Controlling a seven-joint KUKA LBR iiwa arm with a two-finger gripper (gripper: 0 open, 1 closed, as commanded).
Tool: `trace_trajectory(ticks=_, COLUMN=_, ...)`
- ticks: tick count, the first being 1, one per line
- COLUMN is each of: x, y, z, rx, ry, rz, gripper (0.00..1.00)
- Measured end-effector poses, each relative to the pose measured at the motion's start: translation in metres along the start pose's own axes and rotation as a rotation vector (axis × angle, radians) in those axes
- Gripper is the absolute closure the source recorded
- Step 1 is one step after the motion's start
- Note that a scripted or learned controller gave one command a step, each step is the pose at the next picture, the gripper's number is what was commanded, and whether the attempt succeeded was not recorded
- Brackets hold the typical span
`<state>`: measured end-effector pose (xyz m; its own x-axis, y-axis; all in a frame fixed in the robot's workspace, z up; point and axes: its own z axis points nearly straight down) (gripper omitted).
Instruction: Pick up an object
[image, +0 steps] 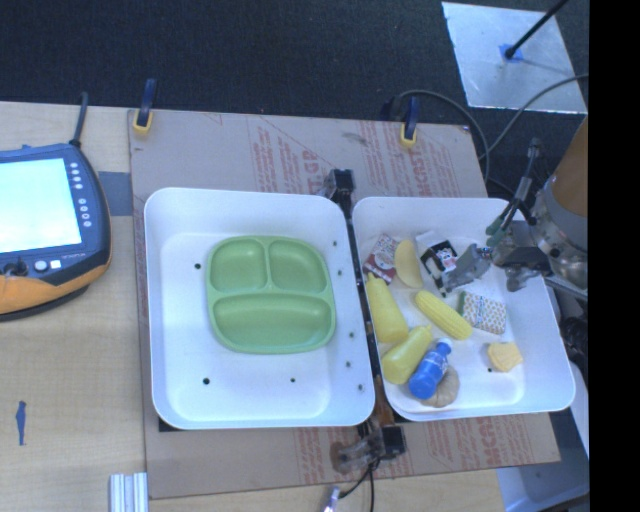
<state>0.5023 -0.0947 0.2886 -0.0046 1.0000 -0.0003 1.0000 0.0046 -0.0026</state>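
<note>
Nothing picked yet: gripper low in the right bin beside the corn; finger state unclear.

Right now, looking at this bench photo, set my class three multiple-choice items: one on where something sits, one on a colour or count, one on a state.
1. Where is the green divided plate?
A. In the left bin
B. In the right bin
C. On the cardboard outside both bins

2. What colour is the cap end of the small bottle in the right bin?
A. Red
B. Blue
C. Black

3. How does the gripper stand?
A. Over the green plate
B. Over the right bin, near the corn cob
C. Over the tablet

Answers: 1 A, the plate lies flat in the middle of the left bin. 2 B, that end is plainly blue. 3 B, the arm reaches in over the right bin's upper part.
</note>
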Motion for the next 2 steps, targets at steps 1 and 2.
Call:
trace_trajectory(ticks=1, x=-0.029, y=0.051, z=0.100, rx=0.003, ry=-0.001, rz=0.000, gripper=0.00)
trace_trajectory(ticks=2, x=-0.031, y=0.065, z=0.198, rx=0.003, ry=0.000, rz=0.000, gripper=0.00)
